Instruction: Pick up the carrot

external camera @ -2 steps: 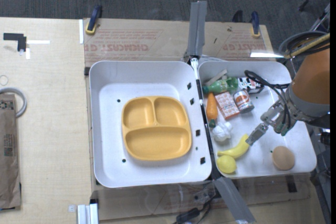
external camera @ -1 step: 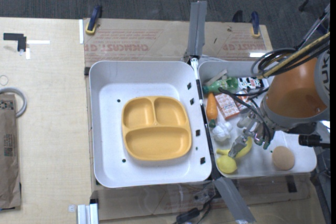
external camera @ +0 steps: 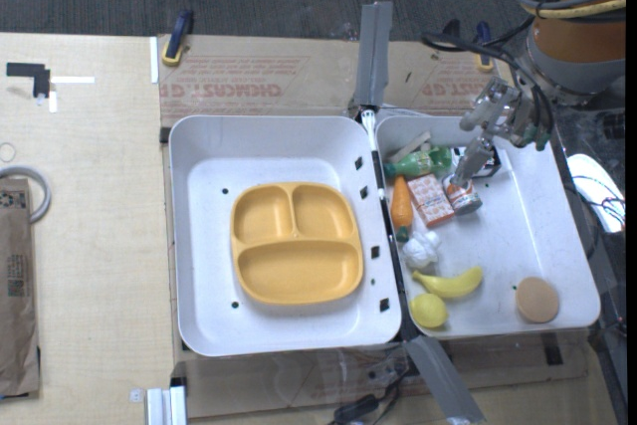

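You have not picked up the carrot (external camera: 401, 202) yet: it lies against the left wall of the right bin (external camera: 557, 244), to the left of the tool (external camera: 468, 176) and just below it, with the red packet (external camera: 430, 199) between them. The tool hangs low over that bin, and you cannot tell how wide it stands. Nearer you than the tool lie a banana (external camera: 450, 282), a lemon (external camera: 430, 311) and a brown disc (external camera: 537, 299); the left bin (external camera: 199, 214) holds a yellow divided plate (external camera: 297, 242).

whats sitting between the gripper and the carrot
In the camera view, a small red-and-white box lies between the gripper and the carrot, right beside the carrot in the right bin.
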